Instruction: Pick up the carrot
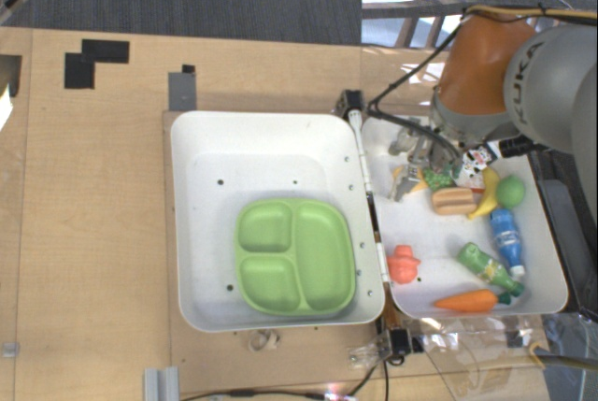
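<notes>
The carrot [464, 301] is orange with a dark green top and lies flat along the near wall of the right bin [551, 282]. My gripper [407, 169] hangs at the far left of that bin, well away from the carrot, above bare floor beside a green leafy toy [437, 177]. Its two grey fingers stand open with nothing between them.
The right bin also holds a tan bread slice [453, 200], a banana [486, 193], a green ball [510, 192], a blue bottle [505, 240], a green bottle [488, 264] just above the carrot, and a red-orange toy [403, 264]. A green divided plate [295, 255] sits in the left bin [215, 147].
</notes>
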Controlling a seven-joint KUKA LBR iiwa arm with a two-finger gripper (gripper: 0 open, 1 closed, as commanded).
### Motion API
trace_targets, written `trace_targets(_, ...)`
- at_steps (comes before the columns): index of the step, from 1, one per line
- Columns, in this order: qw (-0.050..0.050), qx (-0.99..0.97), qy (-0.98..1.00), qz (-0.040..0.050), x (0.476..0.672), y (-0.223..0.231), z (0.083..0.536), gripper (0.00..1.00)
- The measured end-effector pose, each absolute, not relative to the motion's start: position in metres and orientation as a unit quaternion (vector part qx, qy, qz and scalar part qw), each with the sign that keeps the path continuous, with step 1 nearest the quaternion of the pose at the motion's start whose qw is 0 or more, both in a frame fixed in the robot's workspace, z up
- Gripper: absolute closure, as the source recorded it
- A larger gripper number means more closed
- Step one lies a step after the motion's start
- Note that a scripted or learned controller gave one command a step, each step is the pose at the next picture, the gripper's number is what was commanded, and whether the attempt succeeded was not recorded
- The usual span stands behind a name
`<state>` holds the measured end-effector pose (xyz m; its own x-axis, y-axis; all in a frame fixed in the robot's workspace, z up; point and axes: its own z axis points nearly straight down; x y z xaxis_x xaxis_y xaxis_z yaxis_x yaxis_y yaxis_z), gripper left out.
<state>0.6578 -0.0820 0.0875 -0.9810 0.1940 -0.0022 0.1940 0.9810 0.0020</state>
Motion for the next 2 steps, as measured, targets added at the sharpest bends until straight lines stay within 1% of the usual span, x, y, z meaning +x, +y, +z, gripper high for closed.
trace_targets(1,0.011,0.096,0.995,0.0019,0.663,-0.08,0.103,1.0)
trace_targets(2,0.006,0.248,0.969,0.0032,0.618,0.027,0.189,1.0)
